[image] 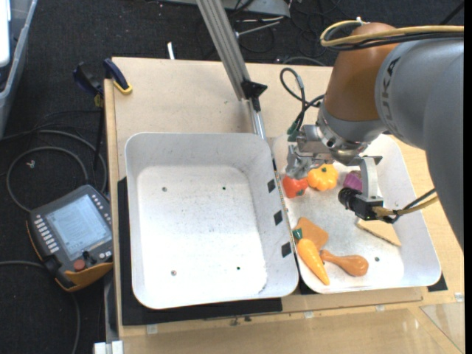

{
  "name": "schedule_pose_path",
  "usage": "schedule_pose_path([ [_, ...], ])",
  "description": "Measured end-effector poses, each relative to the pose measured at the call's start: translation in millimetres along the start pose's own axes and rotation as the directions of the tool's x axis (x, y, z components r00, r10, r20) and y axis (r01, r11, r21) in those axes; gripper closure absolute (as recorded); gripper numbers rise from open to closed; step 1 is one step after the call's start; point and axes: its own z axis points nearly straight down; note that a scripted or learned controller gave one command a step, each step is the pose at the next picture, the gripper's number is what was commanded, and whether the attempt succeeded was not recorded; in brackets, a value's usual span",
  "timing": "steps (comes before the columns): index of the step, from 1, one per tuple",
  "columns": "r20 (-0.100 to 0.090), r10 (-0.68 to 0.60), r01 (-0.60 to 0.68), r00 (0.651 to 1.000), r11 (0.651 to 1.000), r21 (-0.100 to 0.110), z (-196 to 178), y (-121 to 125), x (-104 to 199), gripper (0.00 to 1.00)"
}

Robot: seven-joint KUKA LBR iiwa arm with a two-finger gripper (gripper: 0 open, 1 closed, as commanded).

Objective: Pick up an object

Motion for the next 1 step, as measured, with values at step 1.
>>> schedule_pose_path([
  [1,0.000,-0.001,0.001,1.000,1.000,-0.004,-18.3,10.6,56.1,1.00],
])
